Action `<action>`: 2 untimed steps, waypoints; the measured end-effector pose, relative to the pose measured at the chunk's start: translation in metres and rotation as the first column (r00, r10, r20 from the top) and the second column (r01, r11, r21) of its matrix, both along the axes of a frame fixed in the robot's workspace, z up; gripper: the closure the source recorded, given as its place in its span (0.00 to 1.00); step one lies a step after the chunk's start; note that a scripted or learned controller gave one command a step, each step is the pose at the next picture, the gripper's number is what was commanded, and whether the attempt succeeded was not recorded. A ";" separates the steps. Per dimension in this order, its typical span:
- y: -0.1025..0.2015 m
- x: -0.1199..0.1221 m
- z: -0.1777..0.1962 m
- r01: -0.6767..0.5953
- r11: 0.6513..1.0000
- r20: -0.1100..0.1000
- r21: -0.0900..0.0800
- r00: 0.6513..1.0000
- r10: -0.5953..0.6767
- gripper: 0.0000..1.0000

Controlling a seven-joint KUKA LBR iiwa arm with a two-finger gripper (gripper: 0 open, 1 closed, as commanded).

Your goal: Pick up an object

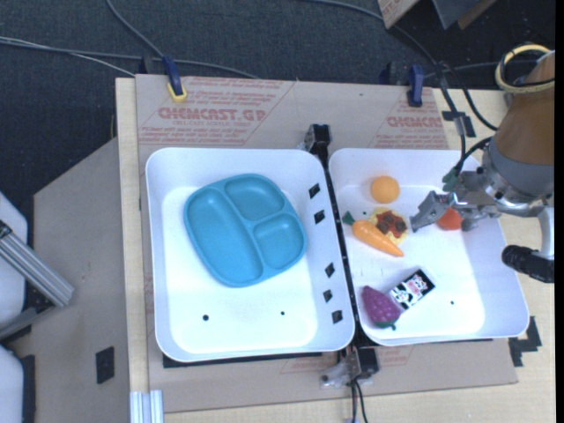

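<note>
Toys lie loose in the right bin (493,320), the likely stock for a pick: an orange ball (384,189) toward twelve o'clock, a toy carrot (378,237) at about nine o'clock beside the dividing wall, a small dark and red piece (393,222) touching the carrot's upper end, and a purple toy (378,306) with a black-and-white carton (412,290) at about seven o'clock. They sit scattered rather than arranged, which suits a program that grabs at whatever falls under it. A red object (450,220) lies near three o'clock, right by the claw (438,211).

The left bin (176,324) carries a blue divided plate (245,228) lying flat near its centre, probably a drop-off place.

The arm enters from three o'clock and the claw hangs low over the right bin, with a grey finger reaching toward the carrot. Whether the claw stands apart or together I cannot tell, since the wrist hides part of it. The red object sits against it, but nothing is clearly gripped, so I judge the pick not yet secured.
</note>
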State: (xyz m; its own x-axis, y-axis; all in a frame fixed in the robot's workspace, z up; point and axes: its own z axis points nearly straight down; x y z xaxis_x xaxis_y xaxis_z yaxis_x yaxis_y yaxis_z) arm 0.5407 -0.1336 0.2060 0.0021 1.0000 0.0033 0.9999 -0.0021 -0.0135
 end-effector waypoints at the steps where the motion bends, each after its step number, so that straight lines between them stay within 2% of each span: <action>1: 0.000 0.003 0.006 -0.003 1.000 0.012 -0.002 1.000 0.003 0.00; 2: 0.003 0.011 -0.042 -0.003 1.000 0.007 -0.001 1.000 0.003 0.00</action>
State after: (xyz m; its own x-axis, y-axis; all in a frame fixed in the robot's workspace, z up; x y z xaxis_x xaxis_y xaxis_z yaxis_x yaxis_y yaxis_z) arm 0.5517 -0.1311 0.1642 -0.0004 1.0000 0.0026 1.0000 0.0004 -0.0065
